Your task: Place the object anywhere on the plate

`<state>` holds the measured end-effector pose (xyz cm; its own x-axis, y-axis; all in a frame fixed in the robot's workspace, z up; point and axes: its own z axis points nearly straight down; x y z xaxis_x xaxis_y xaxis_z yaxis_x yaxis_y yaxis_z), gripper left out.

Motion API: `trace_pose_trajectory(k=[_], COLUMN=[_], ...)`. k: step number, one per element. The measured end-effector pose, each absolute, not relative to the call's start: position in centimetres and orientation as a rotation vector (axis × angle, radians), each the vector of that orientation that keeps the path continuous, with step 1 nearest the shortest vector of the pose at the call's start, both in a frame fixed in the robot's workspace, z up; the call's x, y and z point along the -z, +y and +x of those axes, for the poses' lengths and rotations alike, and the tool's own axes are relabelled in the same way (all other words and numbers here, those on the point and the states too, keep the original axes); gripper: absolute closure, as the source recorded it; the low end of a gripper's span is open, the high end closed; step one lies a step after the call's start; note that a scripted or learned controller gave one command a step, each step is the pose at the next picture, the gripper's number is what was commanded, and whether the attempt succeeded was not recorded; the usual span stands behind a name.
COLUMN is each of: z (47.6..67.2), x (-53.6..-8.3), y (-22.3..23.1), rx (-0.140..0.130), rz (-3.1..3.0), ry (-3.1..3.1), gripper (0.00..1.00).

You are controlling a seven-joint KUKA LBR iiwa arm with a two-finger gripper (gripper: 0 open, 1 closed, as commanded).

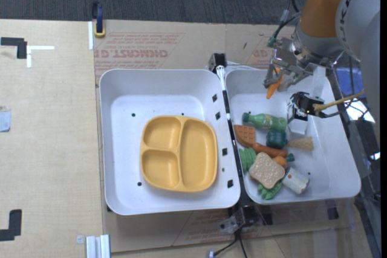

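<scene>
Camera view, nearest the lens: a slice of bread (266, 169) tops a heap of toy food in the right bin (338, 148), beside a white carton (297, 180), a green bottle (265, 121) and a waffle (244, 133). Left of it, the yellow three-compartment plate (179, 153) sits in the left bin (121, 130). Farther back, above the right bin's far edge, the gripper (277, 80) has its fingers closed on a small orange carrot (273, 88), which hangs tilted below them, well apart from the plate.

Lab bench (cardboard (48, 148); twin bins (115, 142))
</scene>
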<state>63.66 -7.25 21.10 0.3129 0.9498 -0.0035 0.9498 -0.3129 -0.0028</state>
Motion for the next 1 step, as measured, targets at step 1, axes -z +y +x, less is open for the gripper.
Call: trace_pose_trajectory(k=[1], z=[63.67], x=[-21.12], y=[-7.26], rx=[-0.007], rz=[-2.545], ry=[-1.841], gripper=[0.0])
